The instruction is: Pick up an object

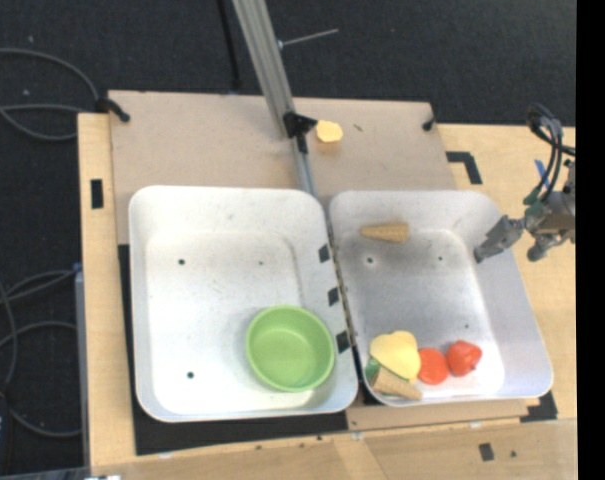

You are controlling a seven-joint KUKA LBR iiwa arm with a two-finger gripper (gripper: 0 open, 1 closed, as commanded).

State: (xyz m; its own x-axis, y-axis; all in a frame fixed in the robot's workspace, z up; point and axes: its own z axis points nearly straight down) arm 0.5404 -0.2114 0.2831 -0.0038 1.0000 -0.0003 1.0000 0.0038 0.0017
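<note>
Unlabelled yellow toy (396, 353) and red pieces (463, 357) share the right bin (502, 298).

No text, label, brand, number or sign can be read on the bench (232, 138), on the two bins or on the objects.

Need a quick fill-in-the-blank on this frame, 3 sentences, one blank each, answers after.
1. The green bowl sits in the ___ bin.
2. The yellow piece in the right bin lies beside two ___ pieces.
3. The small yellow object outside the bins rests on the ___ board.

Missing words: left; red; brown
</note>
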